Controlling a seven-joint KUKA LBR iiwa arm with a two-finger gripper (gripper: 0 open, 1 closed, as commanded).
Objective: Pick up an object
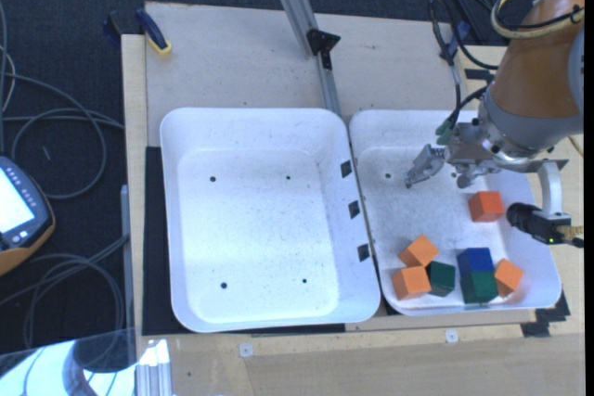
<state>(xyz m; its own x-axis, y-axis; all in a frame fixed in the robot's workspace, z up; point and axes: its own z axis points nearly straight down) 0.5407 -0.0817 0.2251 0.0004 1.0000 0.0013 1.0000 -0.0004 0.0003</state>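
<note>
Nearest the camera, along the front wall of the right-hand shallow white plastic bin (371, 139), sits a cluster: two small orange cubes (415, 267), a dark green cube (442, 277), a blue block (476, 261) and another orange cube (508, 274). Farther back, a lone orange cube (485, 206) lies apart from them with bare floor around it. The two-finger metal gripper (419, 170) hangs beyond and to that cube's left, grasping nothing visible; whether it is spread or clenched I cannot tell. That lone cube looks the easiest pick
</note>
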